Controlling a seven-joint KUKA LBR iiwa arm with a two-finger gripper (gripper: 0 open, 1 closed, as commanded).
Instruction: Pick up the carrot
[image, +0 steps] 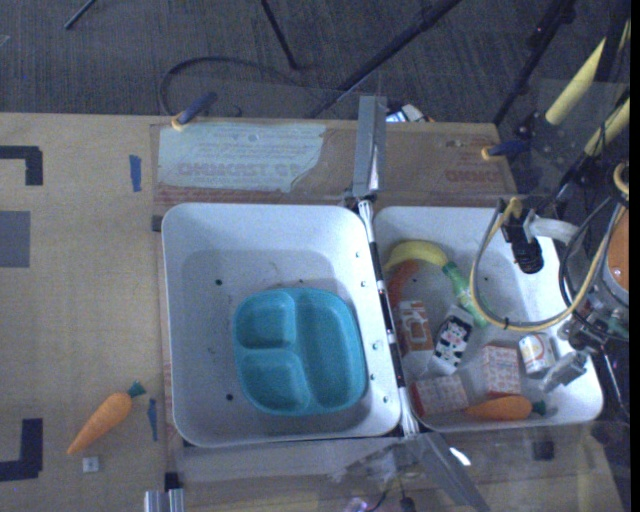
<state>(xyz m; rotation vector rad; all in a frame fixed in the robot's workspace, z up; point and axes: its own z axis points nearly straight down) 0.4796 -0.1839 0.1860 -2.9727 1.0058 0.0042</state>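
Lying against the right bin's (432, 216) front wall, the carrot (497, 407) sits near the gripper (563, 370), whose open-or-closed state cannot be told.

The bench (80, 300) bears two white bins (190, 240), blue tape marks (135, 172), and a stray carrot (100, 420).

An orange carrot (499, 408) lies flat along the right bin's (590, 400) front wall.

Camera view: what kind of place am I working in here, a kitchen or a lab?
Most likely a robotics lab bench: two white bins clamped to a taped board, toy food like the carrot, and tripod legs on carpet.
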